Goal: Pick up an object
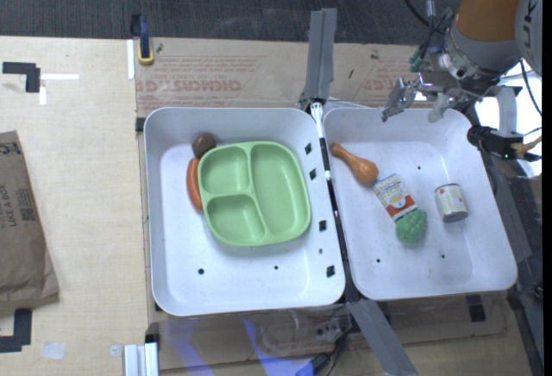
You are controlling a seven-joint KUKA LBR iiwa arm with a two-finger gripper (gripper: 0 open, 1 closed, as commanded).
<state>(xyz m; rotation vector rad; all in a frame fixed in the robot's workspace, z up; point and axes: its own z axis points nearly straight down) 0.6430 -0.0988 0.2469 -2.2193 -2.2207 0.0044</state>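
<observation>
Fingers point(398, 105) spread and empty, gripper point(418, 103) poised above the far rim of the right bin point(483, 275). Below and nearer the camera: orange gourd-shaped toy point(354, 163) closest, long axis slanting from far-left to near-right; small carton point(393, 196), green ball point(411, 227) and tin can point(450, 202) farther on. Likely next: descent toward the gourd. Green divided plate point(255, 191) in the left bin point(172, 279), well apart.
</observation>
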